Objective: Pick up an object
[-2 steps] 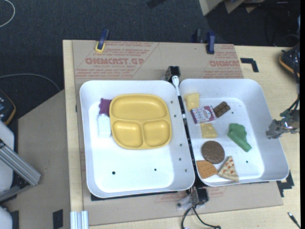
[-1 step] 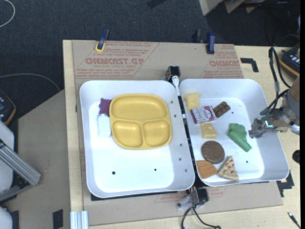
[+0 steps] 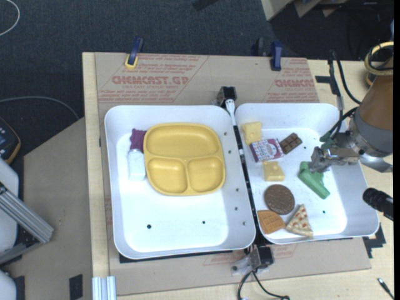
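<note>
the gripper (image 3: 320, 160) sits low in the right bin (image 3: 337, 220), at its right side, directly over the upper end of a green toy piece (image 3: 313, 180). that green piece lies on the bin floor with its long axis running diagonally, upper-left to lower-right, the lower end pointing toward the bin's near right corner. the piece lies just below and slightly left of the fingertips, touching or nearly so. whether the jaws are apart or closed cannot be told from here. a brown cookie (image 3: 279, 199) and a pizza slice (image 3: 300, 221) lie nearby to the lower left.
</note>
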Tool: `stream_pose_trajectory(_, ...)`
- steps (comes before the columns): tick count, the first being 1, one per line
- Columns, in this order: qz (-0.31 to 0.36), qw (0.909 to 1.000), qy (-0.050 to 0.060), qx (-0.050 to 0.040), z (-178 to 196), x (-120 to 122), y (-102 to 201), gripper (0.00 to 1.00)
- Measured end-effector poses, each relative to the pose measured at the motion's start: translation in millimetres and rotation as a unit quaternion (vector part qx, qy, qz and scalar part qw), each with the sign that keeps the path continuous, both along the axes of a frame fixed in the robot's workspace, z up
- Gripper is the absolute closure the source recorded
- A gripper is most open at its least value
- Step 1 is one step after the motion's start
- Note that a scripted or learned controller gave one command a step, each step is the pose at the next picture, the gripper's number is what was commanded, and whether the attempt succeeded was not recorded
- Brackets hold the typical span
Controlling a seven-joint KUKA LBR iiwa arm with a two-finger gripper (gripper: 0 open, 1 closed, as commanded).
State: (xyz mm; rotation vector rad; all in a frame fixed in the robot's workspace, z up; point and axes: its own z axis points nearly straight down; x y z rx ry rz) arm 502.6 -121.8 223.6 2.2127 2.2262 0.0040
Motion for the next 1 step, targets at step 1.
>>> stream_pose_trajectory(1,0.0,1.0,0.003,0.0013,-3.3,3.1,60.2,1.0)
